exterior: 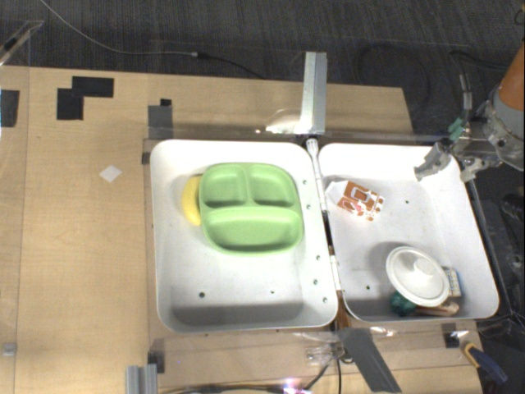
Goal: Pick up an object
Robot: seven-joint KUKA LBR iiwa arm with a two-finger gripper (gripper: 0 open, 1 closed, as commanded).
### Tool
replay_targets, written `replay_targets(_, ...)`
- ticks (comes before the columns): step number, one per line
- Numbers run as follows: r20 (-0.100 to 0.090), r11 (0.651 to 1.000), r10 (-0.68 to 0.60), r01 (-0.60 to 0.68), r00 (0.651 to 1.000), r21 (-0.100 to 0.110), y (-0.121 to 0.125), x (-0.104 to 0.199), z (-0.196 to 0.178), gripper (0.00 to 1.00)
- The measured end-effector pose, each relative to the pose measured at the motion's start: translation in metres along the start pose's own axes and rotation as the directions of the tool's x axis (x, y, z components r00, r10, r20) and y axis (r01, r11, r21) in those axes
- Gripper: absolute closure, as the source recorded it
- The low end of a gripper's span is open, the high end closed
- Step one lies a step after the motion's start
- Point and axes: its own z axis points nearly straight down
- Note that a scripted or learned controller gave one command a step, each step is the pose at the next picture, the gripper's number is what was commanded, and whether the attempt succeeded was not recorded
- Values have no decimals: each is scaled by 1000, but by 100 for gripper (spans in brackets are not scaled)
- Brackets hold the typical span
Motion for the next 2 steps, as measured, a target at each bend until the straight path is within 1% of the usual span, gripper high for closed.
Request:
replay_targets(1, -1, 999, -52, 52, 999, 2, -15, 61, 120, 0)
replay_targets(2, -1, 987, 162, -162, 987, -2, -32, 90, 2, 0)
